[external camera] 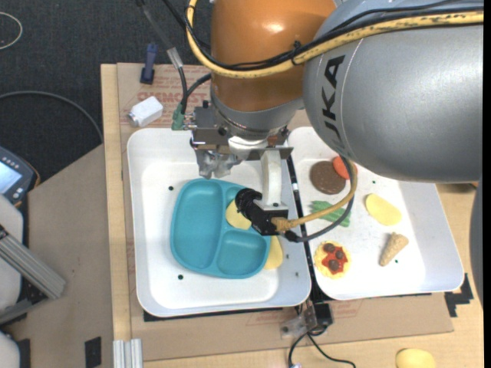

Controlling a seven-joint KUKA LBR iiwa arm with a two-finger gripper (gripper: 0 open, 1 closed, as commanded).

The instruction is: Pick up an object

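Gripper (244,176): hung over left bin (153,205), above blue plate (203,228); finger state could not be told
Room: plate filled bin's middle, margins narrow
Writing: "KA" on arm (383,75)

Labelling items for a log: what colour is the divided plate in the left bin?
Teal blue divided plate, seen in the camera view.

Grey arm (399,90): partial black lettering "KA". Cardboard sheet (165,94): faint red print, unreadable.
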